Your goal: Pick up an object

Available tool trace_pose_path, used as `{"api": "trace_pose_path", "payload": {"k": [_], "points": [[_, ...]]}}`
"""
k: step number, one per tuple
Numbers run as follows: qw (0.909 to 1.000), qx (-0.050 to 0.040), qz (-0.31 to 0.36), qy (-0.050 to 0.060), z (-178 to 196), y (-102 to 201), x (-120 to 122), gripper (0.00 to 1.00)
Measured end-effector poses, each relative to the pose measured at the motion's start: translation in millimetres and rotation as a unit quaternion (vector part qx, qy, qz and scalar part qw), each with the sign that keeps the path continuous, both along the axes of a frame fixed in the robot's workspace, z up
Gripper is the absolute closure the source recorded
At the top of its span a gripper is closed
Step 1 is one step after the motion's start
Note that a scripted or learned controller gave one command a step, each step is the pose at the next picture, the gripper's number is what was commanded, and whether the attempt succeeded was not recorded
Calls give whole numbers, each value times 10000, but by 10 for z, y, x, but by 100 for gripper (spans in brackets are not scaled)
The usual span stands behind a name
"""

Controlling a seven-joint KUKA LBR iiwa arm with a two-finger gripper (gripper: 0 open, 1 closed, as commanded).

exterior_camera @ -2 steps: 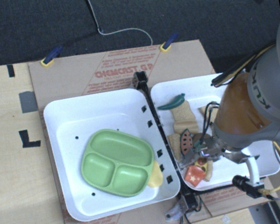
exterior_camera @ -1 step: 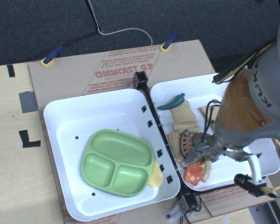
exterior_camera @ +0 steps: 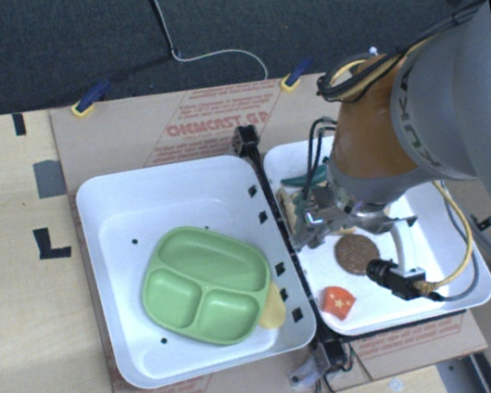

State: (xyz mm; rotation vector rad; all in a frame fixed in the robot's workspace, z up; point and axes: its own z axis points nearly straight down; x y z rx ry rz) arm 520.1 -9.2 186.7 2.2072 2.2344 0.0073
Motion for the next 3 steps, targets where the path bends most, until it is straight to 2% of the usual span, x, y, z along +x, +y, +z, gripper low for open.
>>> {"api": "trace_pose_path", "payload": {"k": [1, 2, 3], "points": [[10000, -10, -30, 13, 1048, 287, -359, 100], [10000, -10, -3, 25, 1582, 1100, -286, 100], [10000, -27, -59, 34, 2011, 753, -361, 100]]}}
